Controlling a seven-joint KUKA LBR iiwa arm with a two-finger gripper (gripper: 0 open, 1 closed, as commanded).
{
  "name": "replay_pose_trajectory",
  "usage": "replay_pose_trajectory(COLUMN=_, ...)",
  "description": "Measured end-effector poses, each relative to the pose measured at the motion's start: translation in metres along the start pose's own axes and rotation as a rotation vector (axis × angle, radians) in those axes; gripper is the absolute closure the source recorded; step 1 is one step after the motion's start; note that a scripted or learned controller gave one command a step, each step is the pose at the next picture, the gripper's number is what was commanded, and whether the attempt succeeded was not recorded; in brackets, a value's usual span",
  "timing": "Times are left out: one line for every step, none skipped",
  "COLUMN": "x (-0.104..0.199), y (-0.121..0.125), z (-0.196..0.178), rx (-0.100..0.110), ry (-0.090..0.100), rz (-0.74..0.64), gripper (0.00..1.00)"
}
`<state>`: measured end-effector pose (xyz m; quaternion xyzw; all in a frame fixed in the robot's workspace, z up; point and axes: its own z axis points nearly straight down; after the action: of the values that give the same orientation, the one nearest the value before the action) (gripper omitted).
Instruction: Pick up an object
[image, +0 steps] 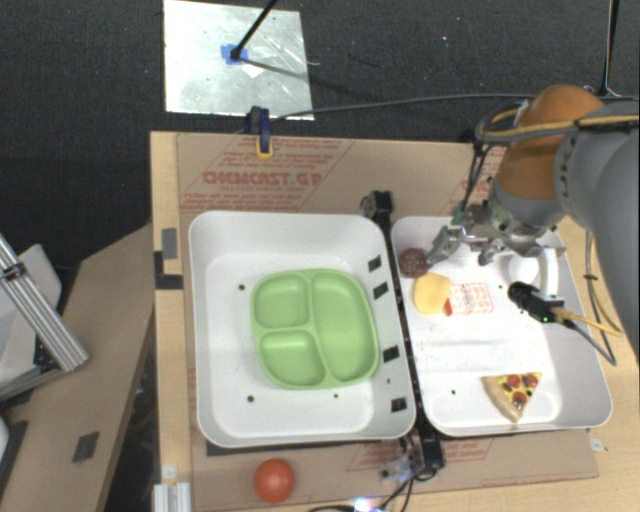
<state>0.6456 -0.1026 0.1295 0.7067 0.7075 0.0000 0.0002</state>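
Gripper (462, 243) nr right bin's (580, 400) far edge.

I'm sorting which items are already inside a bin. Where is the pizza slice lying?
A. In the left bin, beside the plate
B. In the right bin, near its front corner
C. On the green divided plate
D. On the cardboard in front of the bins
B: the pizza slice lies on the floor of the right bin, near its front corner, apart from the green plate in the left bin.

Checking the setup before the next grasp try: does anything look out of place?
Yes. An orange-red ball lies on the bench outside both bins, just below the left bin that holds the green tray.
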Motion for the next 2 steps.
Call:
replay_pose_trajectory(x=-0.0059, y=0.0026, z=0.0153, rx=-0.007, ry=-0.008, rz=0.000, gripper=0.00)
replay_pose_trajectory(x=-0.0038, y=0.0025, z=0.0090, rx=-0.008, ry=-0.005, rz=-0.001, gripper=1.00)
